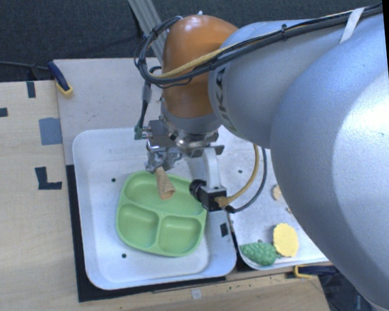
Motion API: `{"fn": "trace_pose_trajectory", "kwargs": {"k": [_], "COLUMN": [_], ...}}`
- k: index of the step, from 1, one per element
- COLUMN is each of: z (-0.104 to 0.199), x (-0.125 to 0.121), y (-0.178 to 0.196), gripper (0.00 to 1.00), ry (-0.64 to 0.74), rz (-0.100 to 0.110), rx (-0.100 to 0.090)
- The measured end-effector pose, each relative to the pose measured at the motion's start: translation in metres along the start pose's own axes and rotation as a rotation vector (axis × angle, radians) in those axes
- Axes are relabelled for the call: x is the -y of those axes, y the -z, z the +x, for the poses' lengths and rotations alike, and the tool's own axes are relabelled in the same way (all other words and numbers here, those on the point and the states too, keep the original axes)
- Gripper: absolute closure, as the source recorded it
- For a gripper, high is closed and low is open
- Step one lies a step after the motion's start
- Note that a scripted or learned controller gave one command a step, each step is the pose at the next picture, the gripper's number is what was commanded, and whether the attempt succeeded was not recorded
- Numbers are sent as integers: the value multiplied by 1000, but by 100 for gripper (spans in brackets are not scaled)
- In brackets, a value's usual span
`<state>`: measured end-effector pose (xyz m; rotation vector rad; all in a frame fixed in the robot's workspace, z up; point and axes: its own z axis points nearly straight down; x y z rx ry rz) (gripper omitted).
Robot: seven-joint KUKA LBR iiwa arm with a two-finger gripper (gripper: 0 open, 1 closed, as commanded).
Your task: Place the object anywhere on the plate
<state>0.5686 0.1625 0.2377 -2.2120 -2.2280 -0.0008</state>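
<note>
Task looks close to done: tan stick-like object (164,184) is over the far compartment of the green plate (161,216), directly under the gripper (160,163). Can't tell jaw opening or grip, nor whether it's resting or released. Plate is smooth, glossy, three-sectioned, in left white bin (97,215); bumpy green piece (260,252) and yellow piece (285,240) in right bin.

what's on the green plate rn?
A tan stick-like object sits over the green plate's large upper compartment, right below the end effector. The two lower compartments hold nothing. The arm covers the plate's upper right rim, so that part can't be checked.
</note>
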Motion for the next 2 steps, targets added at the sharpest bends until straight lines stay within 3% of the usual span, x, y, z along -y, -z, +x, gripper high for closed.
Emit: {"fn": "trace_pose_trajectory", "kwargs": {"k": [1, 2], "z": [49, 46], "x": [3, 2], "y": [-15, -14], "gripper": [100, 0], "ry": [-1, -4], "rz": [2, 1], "rx": [2, 4]}}
